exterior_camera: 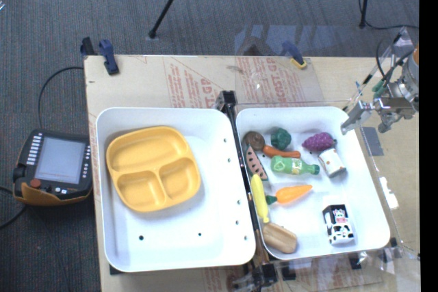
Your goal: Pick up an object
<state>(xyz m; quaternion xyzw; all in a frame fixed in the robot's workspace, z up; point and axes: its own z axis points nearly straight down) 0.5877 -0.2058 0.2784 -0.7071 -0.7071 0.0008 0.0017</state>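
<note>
A: So, working outward from the near edge of the right bin (380, 212): what sits closest?

B: A tan bread-like piece (280, 238) at the bin's near-left corner, and a black-and-white carton (339, 223) toward its near-right side, well apart from it.

A: Past those?

B: An orange carrot (293, 193) near the bin's middle, and a yellow corn cob (259, 196) along its left wall. Farther in lie a green bottle (295, 165), a white box (331, 162) and a watermelon slice (254, 164). Farthest are a purple grape bunch (318, 141), a green vegetable (280, 138) and a second, smaller carrot (282, 152).

A: And the left bin (116, 249)?

B: It holds 1 yellow divided tray (152, 167), with 3 bare compartments.

A: Where is the gripper (378, 111)?

B: Outside the right bin, off its far-right corner, high above the bench. Nothing lies between its fingers that I can see; how wide they stand I cannot tell.

A: How should the pick go?

B: I'd judge the carton or the larger carrot the safest target, since each lies apart from its neighbours. The far cluster is crowded, so fingers could nudge something aside. Come straight down, centred, and close across the narrow side.
</note>
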